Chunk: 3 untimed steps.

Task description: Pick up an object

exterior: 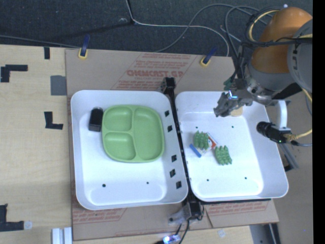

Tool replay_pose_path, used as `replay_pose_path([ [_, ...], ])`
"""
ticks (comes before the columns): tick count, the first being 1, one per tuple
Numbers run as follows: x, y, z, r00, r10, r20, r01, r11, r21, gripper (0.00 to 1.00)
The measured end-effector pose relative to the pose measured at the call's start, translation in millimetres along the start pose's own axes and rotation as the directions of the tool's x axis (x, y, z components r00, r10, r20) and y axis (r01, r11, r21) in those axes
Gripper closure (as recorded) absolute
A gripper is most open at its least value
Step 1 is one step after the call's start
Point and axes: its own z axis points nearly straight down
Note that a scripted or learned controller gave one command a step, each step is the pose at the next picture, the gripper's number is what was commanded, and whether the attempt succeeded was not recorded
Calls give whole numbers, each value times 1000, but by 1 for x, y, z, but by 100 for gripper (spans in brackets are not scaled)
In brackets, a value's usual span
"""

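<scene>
Two green knobbly toys lie in the right bin (254, 187): one (201, 140) near the middle with a blue piece (195, 150) and a red piece (212, 142) beside it, the other (223, 155) just to its lower right. My gripper (224, 109) hangs over the bin's upper right part, well above and to the right of those toys. A small pale object (236, 112) sits right by the fingertips, whether it is gripped is unclear. In the left bin lies a green divided plate (133, 133) with a black block (95, 119) at its left.
The left bin (122, 192) has bare floor along its front. A black clip strip (175, 151) joins the two bins. Cables loop over the dark surface behind the bench. A black cylinder (268, 130) juts from the arm over the right bin's right rim.
</scene>
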Motion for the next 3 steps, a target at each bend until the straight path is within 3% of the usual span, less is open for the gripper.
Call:
replay_pose_path([
  [1,48,2,3,1000,-4,-1,4,1000,3,100],
  [3,161,-18,28,1000,-5,-1,5,1000,5,100],
])
